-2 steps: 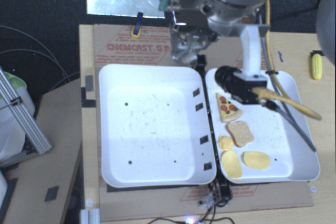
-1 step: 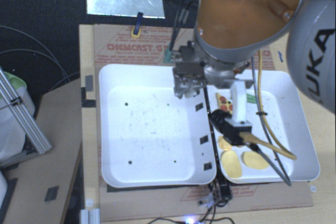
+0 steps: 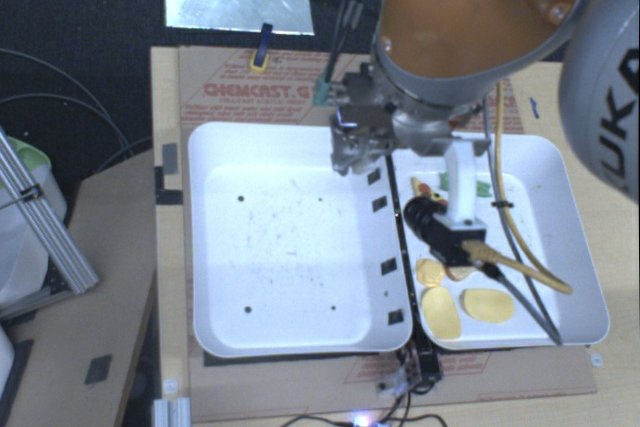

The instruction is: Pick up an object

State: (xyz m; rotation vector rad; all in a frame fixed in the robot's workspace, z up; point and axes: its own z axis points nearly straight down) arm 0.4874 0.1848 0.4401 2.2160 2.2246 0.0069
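The end effector [image 3: 352, 155], grip impossible to tell, is hanging by the dividing wall [image 3: 400, 245], probably risking a wall strike, while the yellow pieces [image 3: 487, 305] are lying at six o'clock in the right bin [image 3: 575, 215].

Arm [image 3: 480, 5] off-frame top & right; right bin [image 3: 560, 215] back-left corner + sm. red/green bits [image 3: 422, 187] partly under it.
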